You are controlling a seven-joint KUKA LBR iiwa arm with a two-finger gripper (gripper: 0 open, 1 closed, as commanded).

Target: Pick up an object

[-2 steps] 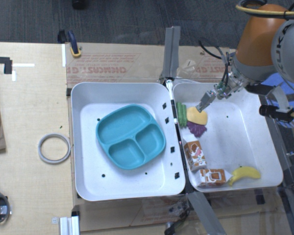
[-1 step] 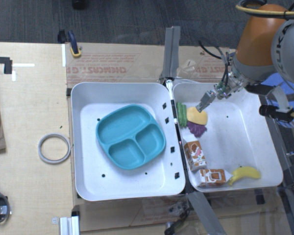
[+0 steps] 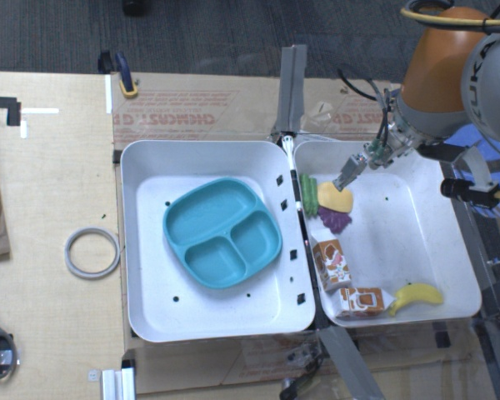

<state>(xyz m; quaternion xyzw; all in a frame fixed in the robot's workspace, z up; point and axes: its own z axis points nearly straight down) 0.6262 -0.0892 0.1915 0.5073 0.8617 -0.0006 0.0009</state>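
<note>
One banana [image 3: 417,297] and two small cartons [image 3: 331,263] lie nearest; farther, one yellow piece [image 3: 337,199], with the pincer [image 3: 348,175] narrow above it.

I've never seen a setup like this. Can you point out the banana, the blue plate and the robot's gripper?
banana [image 3: 417,297]: camera view, middle of its yellow body.
blue plate [image 3: 222,232]: camera view, ridge between its compartments.
gripper [image 3: 347,177]: camera view, at its fingertips, above the yellow item.

Cardboard [image 3: 183,107]: red printed lettering, upside down and mirrored, not legible.
Arm [image 3: 492,73]: dark letters "UK" at the frame's edge.
Cartons [image 3: 333,265]: printing too small to read.
</note>
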